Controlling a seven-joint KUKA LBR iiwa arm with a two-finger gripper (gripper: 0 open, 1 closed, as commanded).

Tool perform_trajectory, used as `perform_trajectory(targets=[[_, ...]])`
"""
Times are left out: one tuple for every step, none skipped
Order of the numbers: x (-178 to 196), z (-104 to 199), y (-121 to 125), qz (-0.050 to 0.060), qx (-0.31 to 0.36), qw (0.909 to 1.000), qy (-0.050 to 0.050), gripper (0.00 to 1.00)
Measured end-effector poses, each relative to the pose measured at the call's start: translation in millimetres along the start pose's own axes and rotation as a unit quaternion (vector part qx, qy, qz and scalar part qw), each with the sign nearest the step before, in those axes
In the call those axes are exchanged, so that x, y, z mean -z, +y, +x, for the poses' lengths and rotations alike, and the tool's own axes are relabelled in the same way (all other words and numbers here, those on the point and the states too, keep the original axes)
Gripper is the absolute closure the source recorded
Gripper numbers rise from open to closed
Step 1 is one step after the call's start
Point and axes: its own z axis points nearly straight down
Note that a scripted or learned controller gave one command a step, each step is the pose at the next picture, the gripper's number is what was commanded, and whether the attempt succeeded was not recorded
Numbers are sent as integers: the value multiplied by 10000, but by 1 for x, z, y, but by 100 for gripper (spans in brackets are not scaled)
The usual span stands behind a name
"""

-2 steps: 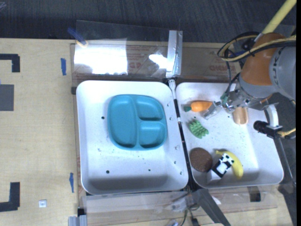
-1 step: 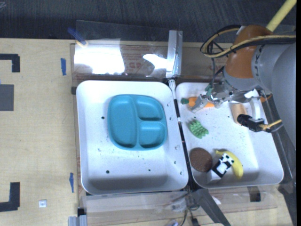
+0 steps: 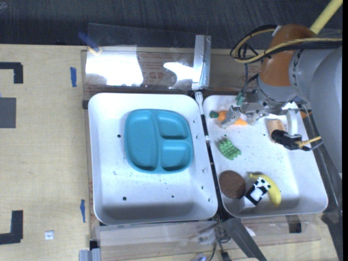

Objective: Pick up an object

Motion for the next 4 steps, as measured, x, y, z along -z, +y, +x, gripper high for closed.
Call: perform_trajectory(targets=[[9,3,-1,39,15,10000,28,100],[10,3,0,21,16,10000,25,0],[20,3,-1,60,16,10000,40,100],[20,3,0,44,16,10000,35,0]])
